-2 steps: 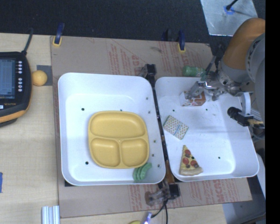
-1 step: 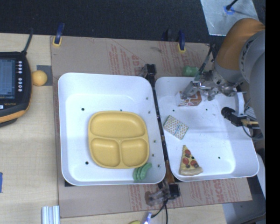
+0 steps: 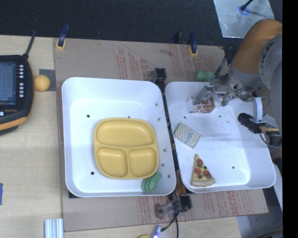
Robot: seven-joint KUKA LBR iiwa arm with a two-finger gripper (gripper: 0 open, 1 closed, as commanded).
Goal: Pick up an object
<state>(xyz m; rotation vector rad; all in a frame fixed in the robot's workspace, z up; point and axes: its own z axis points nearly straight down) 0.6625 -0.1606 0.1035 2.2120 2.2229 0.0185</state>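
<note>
Nearest you, a metal clip sits at the near edge of the bench where the two bins meet. Just past it, a green toy lies in the near right corner of the left bin, touching the yellow divided plate that takes up the middle of that bin.

In the right bin, a toy pizza slice lies near the front wall with its crust towards you. Farther in, a small patterned packet lies close to the left wall; its print is too small to read.

Your gripper is low over the far left part of the right bin, right at a small red-and-white piece. You cannot tell whether the tool is apart or closed, nor whether it touches the piece. The arm's orange band is at the far right.

Beyond that bin's far wall a small green object rests on the cardboard sheet, whose red lettering is too faint to read. Two blue clamps pin its far edge. At the left you have a teach pendant, screen unreadable, with a yellow ball beside it.
</note>
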